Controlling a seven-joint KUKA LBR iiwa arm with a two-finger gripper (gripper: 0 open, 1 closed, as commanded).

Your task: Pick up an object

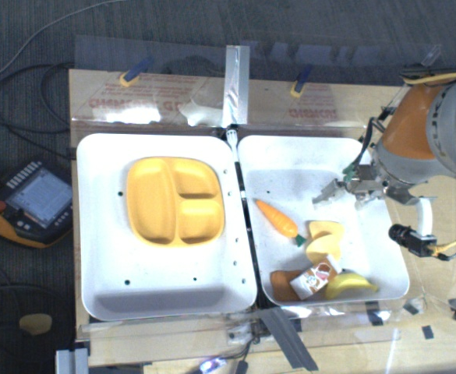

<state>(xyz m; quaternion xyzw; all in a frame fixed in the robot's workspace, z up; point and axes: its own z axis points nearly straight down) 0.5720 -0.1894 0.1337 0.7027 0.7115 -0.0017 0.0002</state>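
While the arm (422, 131) hangs over the right bin (290, 158), the pickable things lie clustered toward that bin's near corner. Carrot (277, 217): nearest the divider between the bins, lying at a slant, apart from the rest. Cheese wedge (324, 238): just beside the carrot's green end. Banana (351, 285) and a brown bottle (304, 281) with a printed label: against the bin's near wall, touching or nearly so.

Handling judgement: all look like plastic toy food, so light and stiff, with smooth skins that may slip. Carrot is the best candidate; it lies alone, and its thick middle gives two opposing sides to pinch across. Banana and bottle are crowded against the wall, leaving poor finger room.

Claw (346, 187): over bare floor of the right bin, toward the far side from the carrot and well apart from it. Fingers appear spread fairly wide, one tip reaching toward the carrot's side. Nothing between them; contact with the floor not resolvable.

Left bin holds a yellow tray (174, 199).
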